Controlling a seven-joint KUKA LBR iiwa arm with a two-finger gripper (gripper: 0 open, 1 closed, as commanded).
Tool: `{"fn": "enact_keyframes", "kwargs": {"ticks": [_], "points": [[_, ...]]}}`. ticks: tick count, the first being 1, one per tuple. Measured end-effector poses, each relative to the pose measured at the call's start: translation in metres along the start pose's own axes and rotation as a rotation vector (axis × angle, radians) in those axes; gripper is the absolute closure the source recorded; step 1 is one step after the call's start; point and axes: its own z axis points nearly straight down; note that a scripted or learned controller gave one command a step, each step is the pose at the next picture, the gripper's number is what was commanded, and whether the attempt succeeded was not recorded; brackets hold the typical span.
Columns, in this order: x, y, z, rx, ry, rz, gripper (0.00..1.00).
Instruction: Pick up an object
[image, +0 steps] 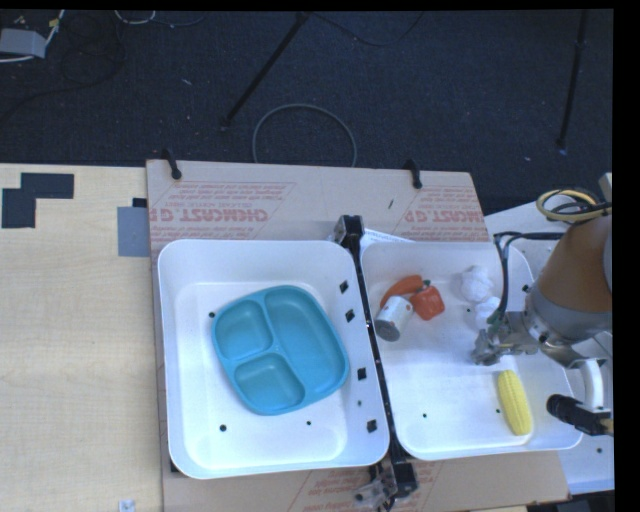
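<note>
The right bin (440, 420) holds an orange-red object (415, 295), with a small grey and white cylinder (391, 317) touching its left side. A white crumpled object (479, 284) lies near the far right corner, and a yellow corn cob (514, 401) lies near the front right. My gripper (493, 345) is low over the right side of this bin, between the white crumpled object and the corn cob. I see nothing held in it. The arm's orange band (580, 262) rises behind it at the right.
A blue divided plate (278, 347) lies in the left bin (190, 400). A black divider (365, 350) runs between the two bins. Cables and a yellow loop (568, 204) sit beyond the right bin's far right corner.
</note>
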Motion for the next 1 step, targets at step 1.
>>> {"fn": "enact_keyframes", "kwargs": {"ticks": [1], "points": [[-0.0012, 0.003, -0.0422, -0.003, -0.001, -0.004, 1.0]]}}
